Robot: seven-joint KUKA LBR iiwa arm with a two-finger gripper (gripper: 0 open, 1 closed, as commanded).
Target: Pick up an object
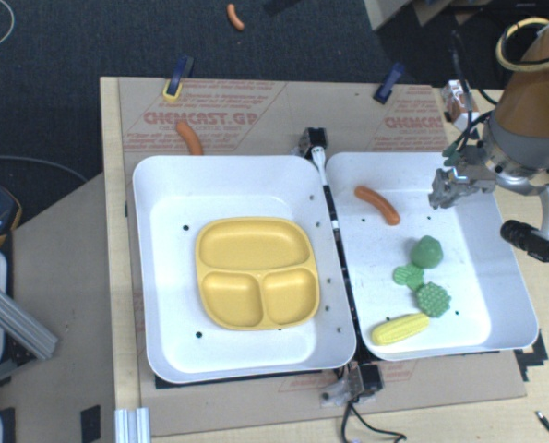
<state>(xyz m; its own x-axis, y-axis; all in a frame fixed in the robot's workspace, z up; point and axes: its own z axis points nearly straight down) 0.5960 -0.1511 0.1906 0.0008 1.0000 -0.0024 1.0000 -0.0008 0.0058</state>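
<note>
Corn [400, 329] lay closest, at the right bin's [505, 275] six o'clock edge, with green pieces [424, 275] just above it toward the centre and a sausage [377, 204] near eleven o'clock. At one o'clock the tool [451, 190] hung over bare bin floor; whether it was wide or narrow I couldn't tell. I'd have lowered it squarely across the sausage, which sat well apart from everything else. Red lettering on the table [256, 109] read "CHEMCAST GP"

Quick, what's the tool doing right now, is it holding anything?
Tool: over the right bin's far end, nothing seen in its grasp; open or shut cannot be told.
</note>
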